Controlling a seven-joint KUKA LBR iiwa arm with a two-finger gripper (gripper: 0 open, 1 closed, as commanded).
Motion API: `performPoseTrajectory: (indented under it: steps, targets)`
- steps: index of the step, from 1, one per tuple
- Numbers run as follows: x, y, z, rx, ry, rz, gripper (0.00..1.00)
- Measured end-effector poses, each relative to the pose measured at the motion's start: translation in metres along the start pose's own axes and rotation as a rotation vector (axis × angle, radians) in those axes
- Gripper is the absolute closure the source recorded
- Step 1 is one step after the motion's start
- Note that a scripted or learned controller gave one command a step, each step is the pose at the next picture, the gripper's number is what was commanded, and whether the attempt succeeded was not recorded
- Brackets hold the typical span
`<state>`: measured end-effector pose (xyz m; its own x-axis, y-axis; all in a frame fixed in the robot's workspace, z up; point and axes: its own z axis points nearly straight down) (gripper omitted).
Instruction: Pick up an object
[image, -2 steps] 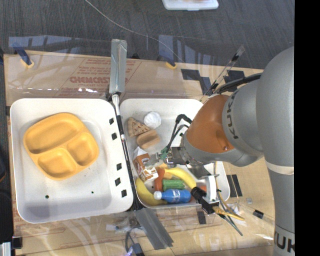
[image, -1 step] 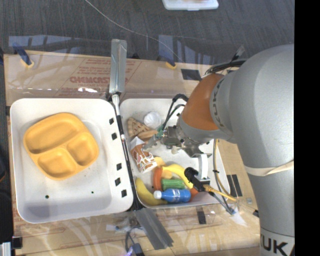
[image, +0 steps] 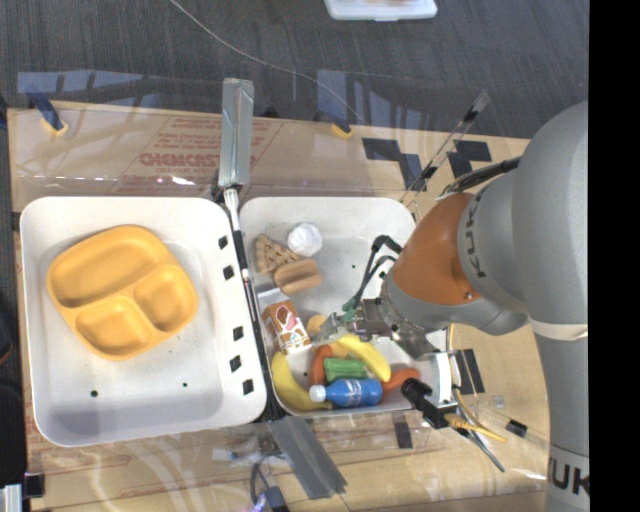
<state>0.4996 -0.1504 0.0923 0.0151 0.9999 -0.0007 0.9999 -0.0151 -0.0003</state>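
The right bin (image: 345, 215) holds several toy foods: a hot dog bun (image: 297, 275), a waffle piece (image: 268, 251), a white round lid (image: 305, 239), a small snack box (image: 286, 325), a banana (image: 284, 388), a second banana (image: 364, 353), a green item (image: 343, 368), a blue bottle (image: 350, 393) and a red-orange piece (image: 402, 379). My gripper (image: 352, 318) hangs low over the heap at the bin's front, just above the second banana. The wrist hides much of it, and no object shows between its fingers.
The left bin (image: 60, 400) bears a yellow divided plate (image: 121, 290). A grey metal bracket (image: 236, 135) stands at the divider behind the bins. The arm's orange band (image: 440, 262) and grey body cover the right bin's right side.
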Motion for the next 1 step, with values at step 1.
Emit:
performPoseTrajectory:
  steps: [1]
  targets:
    - [0.0092, -0.0216, 0.0004, -0.001, 0.002, -0.064, 0.0]
